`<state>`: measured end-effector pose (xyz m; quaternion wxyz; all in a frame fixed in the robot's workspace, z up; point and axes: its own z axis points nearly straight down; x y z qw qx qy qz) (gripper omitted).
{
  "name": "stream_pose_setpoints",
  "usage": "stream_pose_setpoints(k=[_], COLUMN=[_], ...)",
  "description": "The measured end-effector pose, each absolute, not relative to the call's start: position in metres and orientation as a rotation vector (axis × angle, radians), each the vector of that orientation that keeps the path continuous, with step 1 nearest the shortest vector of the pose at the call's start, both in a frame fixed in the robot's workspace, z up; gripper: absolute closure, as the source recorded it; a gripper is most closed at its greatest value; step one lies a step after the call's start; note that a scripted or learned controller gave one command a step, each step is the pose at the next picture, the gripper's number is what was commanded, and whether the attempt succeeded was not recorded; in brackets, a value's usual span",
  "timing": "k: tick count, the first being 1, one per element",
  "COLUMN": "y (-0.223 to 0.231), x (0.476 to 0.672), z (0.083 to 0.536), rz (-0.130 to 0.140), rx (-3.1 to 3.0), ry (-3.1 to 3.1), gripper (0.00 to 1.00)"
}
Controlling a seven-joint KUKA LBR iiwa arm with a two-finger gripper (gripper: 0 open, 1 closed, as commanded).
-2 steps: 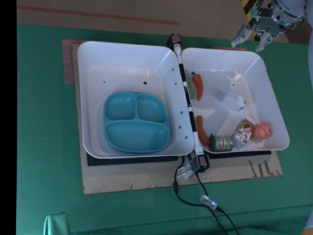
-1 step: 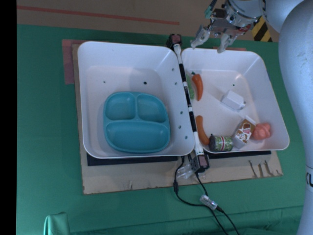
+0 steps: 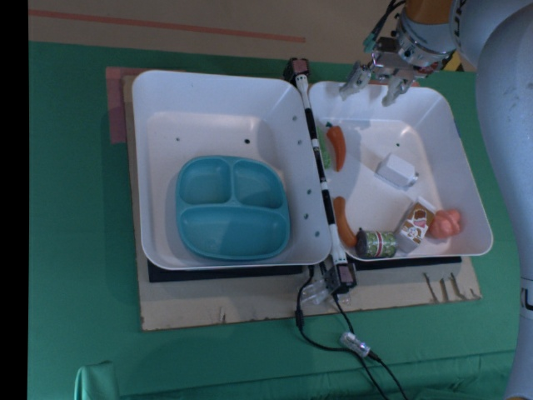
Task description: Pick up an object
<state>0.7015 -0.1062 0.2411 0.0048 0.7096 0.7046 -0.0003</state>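
The gripper [image 3: 375, 80] hangs spread wide and empty over the right white bin's [image 3: 466, 167] far rim. Probable target: the small white rigid box [image 3: 396, 171] mid-bin; likely light, smooth; grasp across its narrow sides.

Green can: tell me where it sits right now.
The green can lies on its side at the near edge of the right bin, between a sausage and a small carton.

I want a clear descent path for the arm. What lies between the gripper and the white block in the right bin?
In the camera view, bare white bin floor separates the open gripper from the white block.
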Motion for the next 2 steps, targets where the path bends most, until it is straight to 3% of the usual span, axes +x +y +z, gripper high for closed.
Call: stream_pose_setpoints(k=[1,2], y=[-0.158,-0.189], x=[0.702,0.702], z=[0.254,0.237], rz=[0.008,0.003], rx=[2.219,2.221], ry=[2.201,2.202], gripper=[0.00,0.00])
